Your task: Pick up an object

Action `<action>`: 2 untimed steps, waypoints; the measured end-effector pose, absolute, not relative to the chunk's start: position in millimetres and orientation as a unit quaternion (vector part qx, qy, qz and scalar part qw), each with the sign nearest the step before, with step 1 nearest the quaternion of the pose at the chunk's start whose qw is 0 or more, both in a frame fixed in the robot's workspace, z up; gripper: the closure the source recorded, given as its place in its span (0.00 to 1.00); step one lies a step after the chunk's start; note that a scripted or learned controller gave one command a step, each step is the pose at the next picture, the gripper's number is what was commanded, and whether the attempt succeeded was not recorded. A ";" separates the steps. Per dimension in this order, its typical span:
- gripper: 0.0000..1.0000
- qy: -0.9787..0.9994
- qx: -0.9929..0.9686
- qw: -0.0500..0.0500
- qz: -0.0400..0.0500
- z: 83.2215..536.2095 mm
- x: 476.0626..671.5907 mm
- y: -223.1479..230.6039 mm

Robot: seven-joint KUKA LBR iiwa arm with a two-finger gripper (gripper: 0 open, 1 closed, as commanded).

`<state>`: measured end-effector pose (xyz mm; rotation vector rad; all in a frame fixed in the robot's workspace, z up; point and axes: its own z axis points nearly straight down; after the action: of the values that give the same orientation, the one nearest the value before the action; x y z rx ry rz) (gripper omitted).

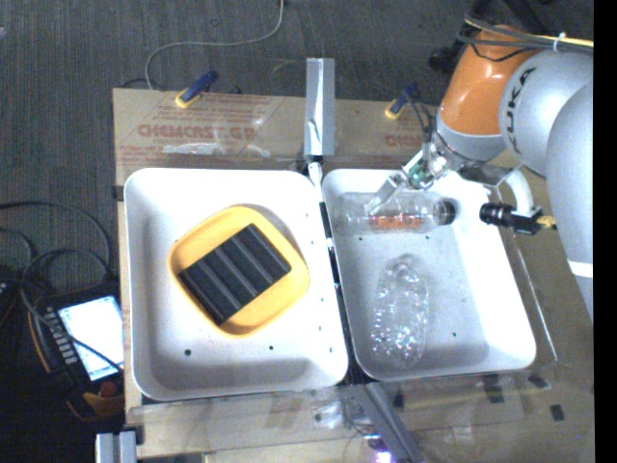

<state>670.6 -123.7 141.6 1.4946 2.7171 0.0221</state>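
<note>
The end effector (416, 174) is poised at the right bin's (511, 287) far edge above a clear bottle (393, 218); its finger state cannot be told; a yellow-and-black object (239, 268) is seen in the left bin (154, 210).

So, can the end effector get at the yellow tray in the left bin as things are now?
Probably yes: the yellow tray lies uncovered in the left bin, nothing on it, though the end effector is over the right bin.

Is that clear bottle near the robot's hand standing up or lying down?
Lying down: the clear bottle rests on its side across the right bin.
</note>
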 end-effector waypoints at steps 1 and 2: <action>0.00 0.883 0.469 0.020 0.006 141.6 670.7 -123.5; 0.00 0.888 0.459 0.020 0.006 141.6 670.7 -123.5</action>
<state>670.7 -123.5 141.6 1.4245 2.7541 0.0182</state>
